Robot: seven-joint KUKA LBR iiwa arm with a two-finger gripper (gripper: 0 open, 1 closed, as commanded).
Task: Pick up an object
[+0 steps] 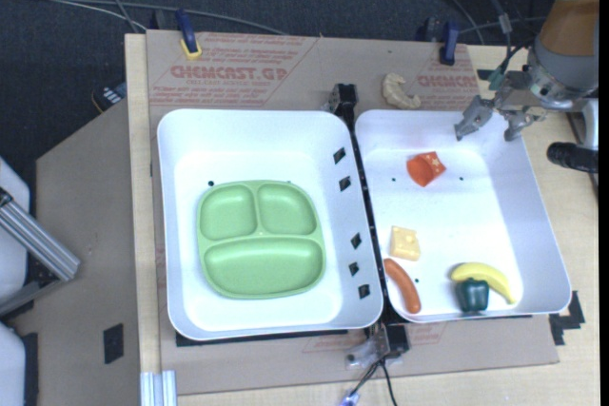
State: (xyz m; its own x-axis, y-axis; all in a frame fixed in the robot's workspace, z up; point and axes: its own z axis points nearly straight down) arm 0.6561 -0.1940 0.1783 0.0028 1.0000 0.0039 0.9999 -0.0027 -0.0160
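Nearest our lens, along the front wall of the right bin, lie a green pepper touching a yellow banana, with a reddish sausage just to their left. A pale yellow cheese wedge sits a little behind the sausage, and a red block (possibly a tomato or strawberry piece, we cannot tell which) rests alone in the middle of the bin's far half. That red block is the item nearest the arm's jaws, which hang above the bin's far right corner, spread apart and pinching nothing.

We judge the risks as these: the jaws stand close to the bin's rim, so a straight descent here could strike the wall or close on bare white floor. The red block looks small, faceted and glossy, and could squirt sideways if caught off-centre. At the front, pepper and banana touch, so a grab there may nudge one while seizing the other, or take both loosely.

To our left, the other bin carries a green divided plate. Both bins sit on the cardboard-topped worktop.
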